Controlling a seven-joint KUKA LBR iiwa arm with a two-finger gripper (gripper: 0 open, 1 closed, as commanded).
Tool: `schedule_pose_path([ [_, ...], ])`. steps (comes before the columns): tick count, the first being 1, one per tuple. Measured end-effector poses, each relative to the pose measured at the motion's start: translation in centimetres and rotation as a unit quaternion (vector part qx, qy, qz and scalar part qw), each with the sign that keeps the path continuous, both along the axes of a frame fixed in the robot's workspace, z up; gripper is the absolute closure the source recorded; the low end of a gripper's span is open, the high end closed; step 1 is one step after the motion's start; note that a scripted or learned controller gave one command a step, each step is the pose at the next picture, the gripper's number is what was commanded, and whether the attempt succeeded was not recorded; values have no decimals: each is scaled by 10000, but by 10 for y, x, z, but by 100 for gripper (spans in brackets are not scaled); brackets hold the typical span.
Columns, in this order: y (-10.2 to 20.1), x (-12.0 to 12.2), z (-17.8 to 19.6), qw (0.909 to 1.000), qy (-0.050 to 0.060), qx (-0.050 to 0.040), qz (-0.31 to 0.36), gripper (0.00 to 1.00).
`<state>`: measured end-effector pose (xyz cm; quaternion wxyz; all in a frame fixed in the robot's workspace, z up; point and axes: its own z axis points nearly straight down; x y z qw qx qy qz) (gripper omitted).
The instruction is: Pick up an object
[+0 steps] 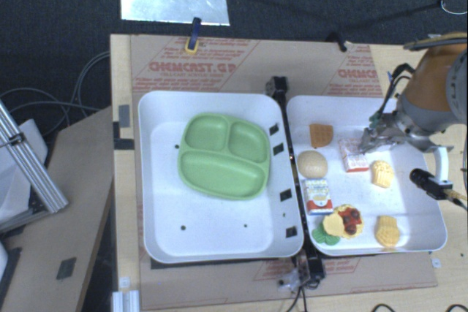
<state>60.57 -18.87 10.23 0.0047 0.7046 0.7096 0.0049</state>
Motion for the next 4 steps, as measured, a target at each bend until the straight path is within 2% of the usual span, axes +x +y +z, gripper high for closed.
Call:
schedule_pose_path([
  [2,-14,11,106,10000,32,-13,-10,100],
  [3,-14,12,123,10000,43,-8,-7,100],
  [4,27,-10,119,10000,69,4,4,100],
])
